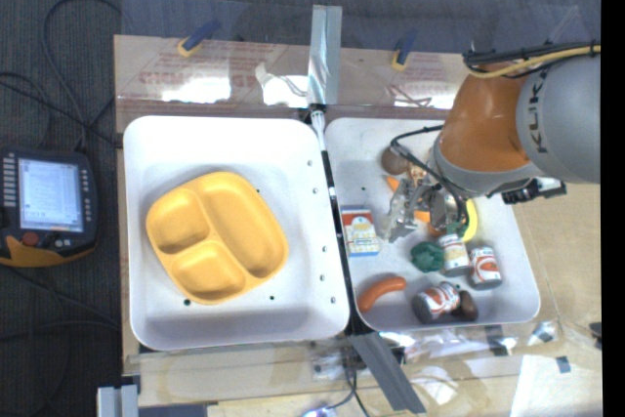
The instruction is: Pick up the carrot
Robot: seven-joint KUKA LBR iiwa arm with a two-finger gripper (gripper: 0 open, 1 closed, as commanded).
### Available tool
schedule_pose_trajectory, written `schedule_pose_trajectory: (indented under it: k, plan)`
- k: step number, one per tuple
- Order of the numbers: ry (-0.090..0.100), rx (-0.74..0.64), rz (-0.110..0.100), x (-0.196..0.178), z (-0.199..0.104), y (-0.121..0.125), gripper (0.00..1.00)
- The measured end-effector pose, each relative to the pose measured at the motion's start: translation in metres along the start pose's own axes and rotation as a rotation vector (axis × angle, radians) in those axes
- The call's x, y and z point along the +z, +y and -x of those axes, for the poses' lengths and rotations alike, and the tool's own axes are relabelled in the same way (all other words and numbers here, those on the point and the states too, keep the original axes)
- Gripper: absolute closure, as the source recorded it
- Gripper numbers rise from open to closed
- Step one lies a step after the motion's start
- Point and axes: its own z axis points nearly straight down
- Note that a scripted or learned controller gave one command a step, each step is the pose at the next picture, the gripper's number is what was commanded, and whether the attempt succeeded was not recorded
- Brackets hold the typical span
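Note:
An orange carrot [423, 201] lies in the middle of the right bin [508, 308], partly covered by the arm's wrist. A smaller orange piece [393, 182] shows just to its left. My gripper [402, 218] hangs low over the bin, right beside the carrot's left end and above the small carton. The orange band and grey body of the arm hide whatever lies behind the gripper.
Around the gripper in the right bin are a small carton [359, 231], a green item [427, 256], two small cans [485, 266], a brown bottle [444, 303], a reddish sausage [381, 289] and a yellow banana [472, 220]. A yellow divided plate [216, 234] sits in the left bin [156, 142].

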Motion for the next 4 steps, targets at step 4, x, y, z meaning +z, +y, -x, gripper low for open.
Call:
schedule_pose_trajectory:
  k: [4]
  plan:
    - [0.03,-0.087,0.002,-0.004,0.062,-0.017,1.0]
